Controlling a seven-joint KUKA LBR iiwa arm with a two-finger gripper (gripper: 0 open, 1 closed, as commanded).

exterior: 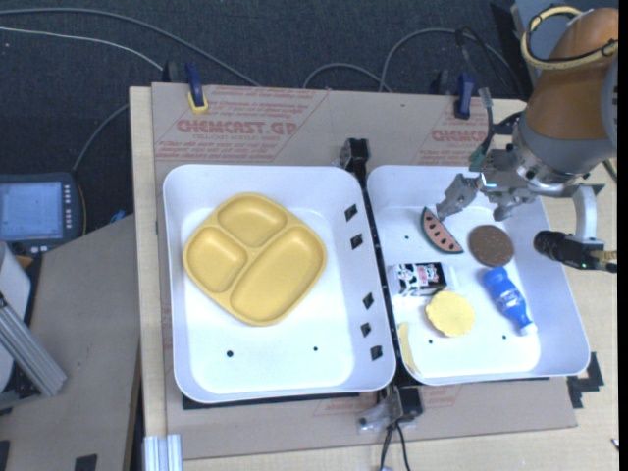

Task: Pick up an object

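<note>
Yellow three-compartment plastic plate (255, 257) in left white bin (186, 292); right white bin (559, 346) — watermelon slice (441, 231), brown disc (491, 245), blue bottle (507, 298). Claw (486, 196) spread, holding nothing.

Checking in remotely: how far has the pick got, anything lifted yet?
Nothing looks lifted. The watermelon slice, brown disc, blue bottle, yellow round piece and small black-and-white carton all lie in the right bin. The gripper hovers open over that bin's upper part, holding nothing. Descending, closing on an object and lifting remain.
</note>
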